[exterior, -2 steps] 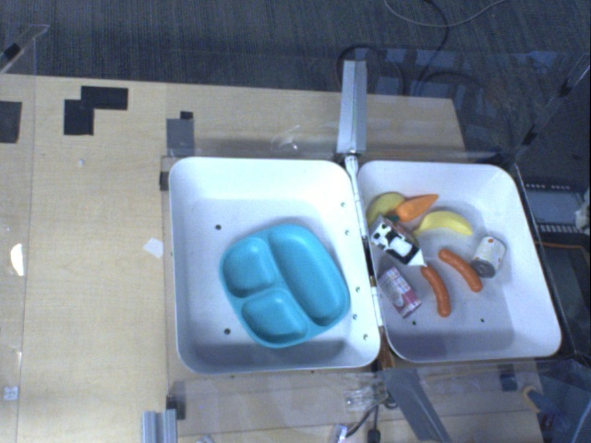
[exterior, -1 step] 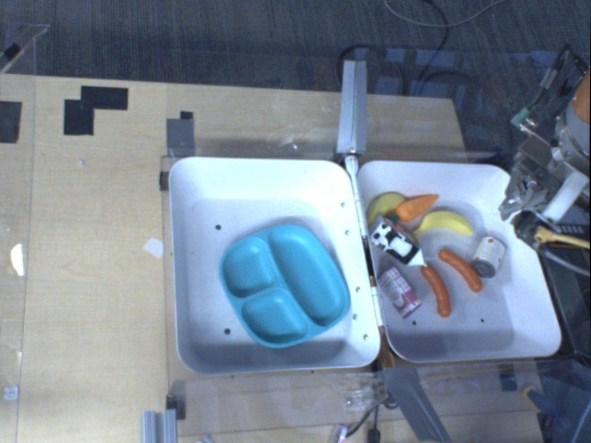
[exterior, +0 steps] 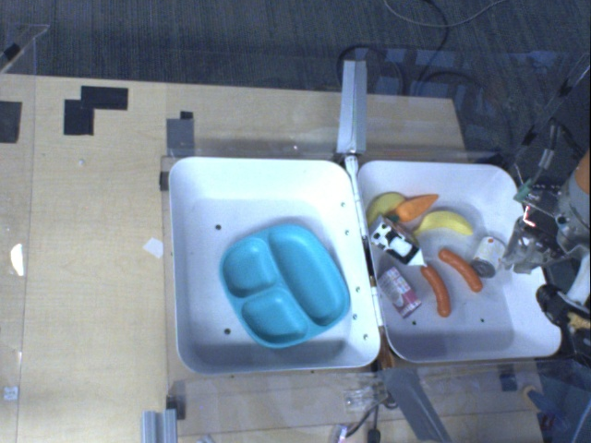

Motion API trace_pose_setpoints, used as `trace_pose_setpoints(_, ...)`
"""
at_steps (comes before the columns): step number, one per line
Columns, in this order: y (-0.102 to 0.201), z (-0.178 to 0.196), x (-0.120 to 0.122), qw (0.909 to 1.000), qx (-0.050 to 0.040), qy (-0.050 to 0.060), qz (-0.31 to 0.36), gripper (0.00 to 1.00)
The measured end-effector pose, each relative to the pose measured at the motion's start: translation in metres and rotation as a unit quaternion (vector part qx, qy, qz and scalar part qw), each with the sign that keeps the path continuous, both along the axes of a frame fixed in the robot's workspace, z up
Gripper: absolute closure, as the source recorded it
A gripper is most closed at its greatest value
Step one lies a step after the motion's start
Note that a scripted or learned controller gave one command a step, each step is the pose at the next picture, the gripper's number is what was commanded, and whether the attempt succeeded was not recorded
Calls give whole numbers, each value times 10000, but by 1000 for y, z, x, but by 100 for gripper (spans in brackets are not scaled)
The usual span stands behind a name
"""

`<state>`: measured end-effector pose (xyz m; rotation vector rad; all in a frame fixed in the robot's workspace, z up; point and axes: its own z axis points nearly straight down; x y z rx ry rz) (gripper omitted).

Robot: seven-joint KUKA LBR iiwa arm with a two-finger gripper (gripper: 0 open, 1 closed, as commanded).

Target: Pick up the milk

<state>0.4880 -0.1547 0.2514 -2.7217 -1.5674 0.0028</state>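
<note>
Black-and-white, the milk (exterior: 395, 240) carton lies near the right bin's (exterior: 462, 344) left edge, touching a carrot (exterior: 417, 207) and banana (exterior: 447, 222). The gripper (exterior: 522, 252) hangs at the right edge, well apart; I cannot tell how its jaws stand. Bare floor lies along the bin's front edge.

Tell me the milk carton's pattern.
Black and white cow-like patches on the milk carton, seen in the camera view, right bin.
</note>
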Motion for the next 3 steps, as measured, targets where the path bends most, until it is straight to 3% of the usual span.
trace_pose_setpoints(1,31,47,49,9877,-9,-2,-1563,100)
trace_pose_setpoints(2,56,-2,0,9741,-6,8,-2263,100)
trace_pose_setpoints(3,55,6,1,9744,-11,17,-2247,100)
